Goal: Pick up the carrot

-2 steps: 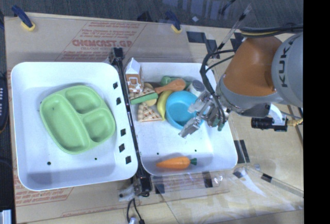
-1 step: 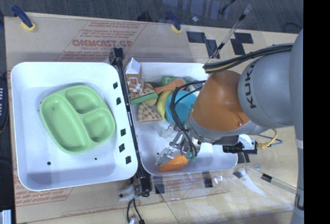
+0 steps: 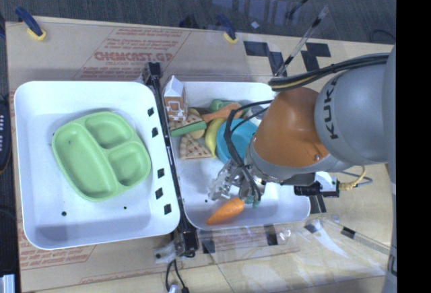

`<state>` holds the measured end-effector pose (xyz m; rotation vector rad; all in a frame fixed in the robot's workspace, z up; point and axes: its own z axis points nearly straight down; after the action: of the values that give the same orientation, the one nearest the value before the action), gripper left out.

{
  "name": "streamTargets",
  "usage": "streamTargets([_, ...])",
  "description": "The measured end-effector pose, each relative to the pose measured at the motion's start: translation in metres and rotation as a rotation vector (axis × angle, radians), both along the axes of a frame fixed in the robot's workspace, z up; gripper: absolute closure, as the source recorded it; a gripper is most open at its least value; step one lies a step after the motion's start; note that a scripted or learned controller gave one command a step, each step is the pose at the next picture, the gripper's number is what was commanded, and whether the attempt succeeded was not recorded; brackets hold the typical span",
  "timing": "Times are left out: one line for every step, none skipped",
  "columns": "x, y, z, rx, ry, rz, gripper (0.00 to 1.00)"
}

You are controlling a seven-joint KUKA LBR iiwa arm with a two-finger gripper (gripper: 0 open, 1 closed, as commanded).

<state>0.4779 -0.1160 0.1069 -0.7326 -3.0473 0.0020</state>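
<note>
You see the carrot (image 3: 226, 211) lying in the right bin (image 3: 286, 219), near its front wall. The gripper (image 3: 236, 189) hangs just above and beside it, close to the carrot's stem end. You cannot tell how far its pincer is parted or whether it grips anything. In the left bin (image 3: 34, 150) sits 1 green divided plate (image 3: 101, 155) with 3 compartments.

Bare bin floor (image 3: 195, 201) lies left of the fingers (image 3: 232, 185); the carrot (image 3: 226, 211) sits just below them, toys (image 3: 202, 128) crowd above.
</note>
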Motion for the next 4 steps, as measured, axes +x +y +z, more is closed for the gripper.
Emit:
streamTargets([0.0,0.0,0.0,0.0,0.001,0.0,0.0])
streamTargets([-0.002,0.005,-0.016,0.001,0.002,-0.1,0.0])
streamTargets([-0.001,0.005,-0.006,0.001,0.003,-0.09,1.0])
streamTargets([-0.001,0.005,-0.006,0.001,0.004,-0.09,0.0])
